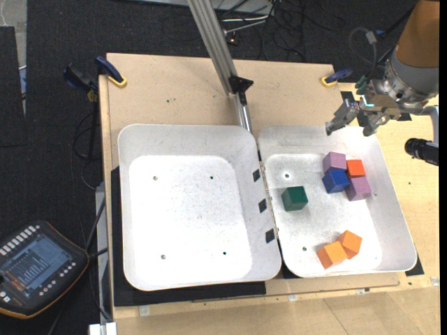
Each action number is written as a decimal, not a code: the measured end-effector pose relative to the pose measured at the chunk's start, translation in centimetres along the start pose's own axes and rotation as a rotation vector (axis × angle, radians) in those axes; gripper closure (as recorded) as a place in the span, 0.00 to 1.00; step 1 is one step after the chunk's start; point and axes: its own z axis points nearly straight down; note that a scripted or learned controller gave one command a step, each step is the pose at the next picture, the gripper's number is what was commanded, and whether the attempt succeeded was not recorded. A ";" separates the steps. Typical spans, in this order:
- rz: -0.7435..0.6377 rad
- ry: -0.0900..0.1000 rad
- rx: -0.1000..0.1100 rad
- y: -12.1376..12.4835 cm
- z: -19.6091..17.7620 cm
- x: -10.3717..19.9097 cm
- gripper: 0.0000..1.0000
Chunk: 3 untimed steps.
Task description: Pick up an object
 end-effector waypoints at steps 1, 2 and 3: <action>-0.002 -0.001 -0.004 0.1 -0.2 0.0 0.00; -0.001 -0.001 0.000 0.7 4.3 -0.1 0.00; -0.002 0.000 0.002 0.7 10.5 0.7 0.00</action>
